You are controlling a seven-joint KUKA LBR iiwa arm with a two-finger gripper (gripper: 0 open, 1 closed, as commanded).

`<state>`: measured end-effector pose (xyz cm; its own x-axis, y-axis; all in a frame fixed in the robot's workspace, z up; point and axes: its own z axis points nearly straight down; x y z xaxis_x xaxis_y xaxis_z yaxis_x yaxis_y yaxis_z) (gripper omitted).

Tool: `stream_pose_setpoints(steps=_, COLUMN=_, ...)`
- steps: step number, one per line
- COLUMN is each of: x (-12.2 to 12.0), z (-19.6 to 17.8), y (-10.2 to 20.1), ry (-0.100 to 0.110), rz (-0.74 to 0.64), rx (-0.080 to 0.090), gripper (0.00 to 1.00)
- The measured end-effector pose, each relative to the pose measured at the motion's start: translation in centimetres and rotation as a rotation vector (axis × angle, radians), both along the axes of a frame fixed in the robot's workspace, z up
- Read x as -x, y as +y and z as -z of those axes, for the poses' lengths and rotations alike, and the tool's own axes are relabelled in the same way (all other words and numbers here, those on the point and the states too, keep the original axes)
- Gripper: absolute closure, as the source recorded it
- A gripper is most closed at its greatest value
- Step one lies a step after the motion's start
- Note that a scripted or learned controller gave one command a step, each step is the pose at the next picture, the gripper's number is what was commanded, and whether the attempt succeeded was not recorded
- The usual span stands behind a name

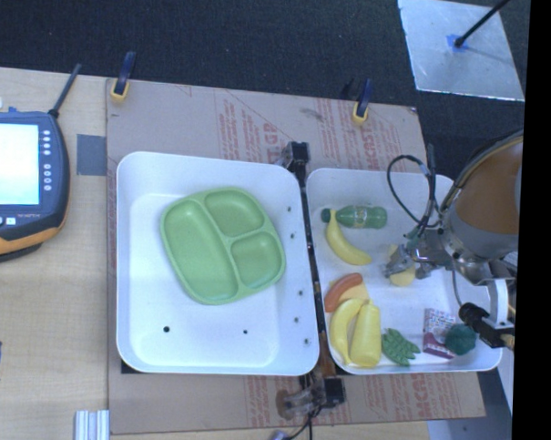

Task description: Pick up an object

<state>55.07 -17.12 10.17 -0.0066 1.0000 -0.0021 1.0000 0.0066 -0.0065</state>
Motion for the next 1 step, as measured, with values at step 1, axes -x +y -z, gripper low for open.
stream_pose_setpoints(steps=1, x=0.83, z=-17.75, y=8.4, ry=-0.005, rz=0.001, rx=-0.002, gripper=1.0)
